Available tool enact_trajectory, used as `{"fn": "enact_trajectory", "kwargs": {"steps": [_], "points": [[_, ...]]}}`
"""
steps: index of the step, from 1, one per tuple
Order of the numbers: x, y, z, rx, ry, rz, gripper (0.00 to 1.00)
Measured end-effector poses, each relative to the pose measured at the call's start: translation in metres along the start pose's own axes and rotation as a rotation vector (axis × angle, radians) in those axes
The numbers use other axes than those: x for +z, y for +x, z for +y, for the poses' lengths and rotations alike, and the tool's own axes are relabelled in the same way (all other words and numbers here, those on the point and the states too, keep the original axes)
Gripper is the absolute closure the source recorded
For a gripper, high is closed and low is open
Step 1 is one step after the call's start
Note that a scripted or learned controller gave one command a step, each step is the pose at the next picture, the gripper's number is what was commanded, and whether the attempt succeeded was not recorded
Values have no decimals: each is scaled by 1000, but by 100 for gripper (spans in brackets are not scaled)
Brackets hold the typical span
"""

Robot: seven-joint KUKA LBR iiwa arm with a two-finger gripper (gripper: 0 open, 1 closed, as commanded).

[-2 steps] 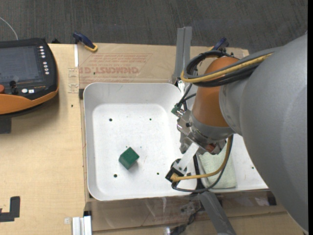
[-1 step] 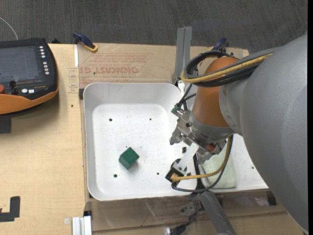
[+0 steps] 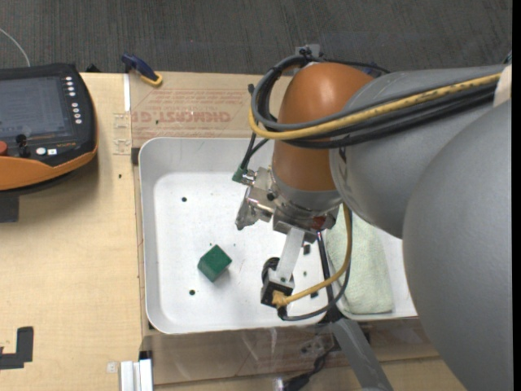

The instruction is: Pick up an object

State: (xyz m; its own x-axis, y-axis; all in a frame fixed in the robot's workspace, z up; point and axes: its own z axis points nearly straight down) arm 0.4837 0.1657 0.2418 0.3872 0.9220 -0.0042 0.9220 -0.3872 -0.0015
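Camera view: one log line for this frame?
gripper over white bin, apart from green block | green block on bin floor, not grasped | pale cloth at bin's right

Red print (image 3: 192,117) runs upside down on the cardboard sheet (image 3: 207,90) beyond the gripper (image 3: 254,204); too blurred to read.

**Arm Hiding the Bin**

The arm (image 3: 423,177) is covering the right side of the bin (image 3: 163,218) and much of the cloth (image 3: 368,277); the gripper (image 3: 251,208) is sitting half-hidden beneath the wrist. The tablet (image 3: 41,125) is running off the left edge.
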Motion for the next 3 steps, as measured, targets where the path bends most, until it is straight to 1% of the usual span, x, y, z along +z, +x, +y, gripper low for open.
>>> {"fn": "enact_trajectory", "kwargs": {"steps": [1, 2, 3], "points": [[79, -34, 44, 232, 3, -2, 0], [119, -54, 15, 168, 6, 7, 0], [45, -21, 108, -212, -1, 1, 0]]}}
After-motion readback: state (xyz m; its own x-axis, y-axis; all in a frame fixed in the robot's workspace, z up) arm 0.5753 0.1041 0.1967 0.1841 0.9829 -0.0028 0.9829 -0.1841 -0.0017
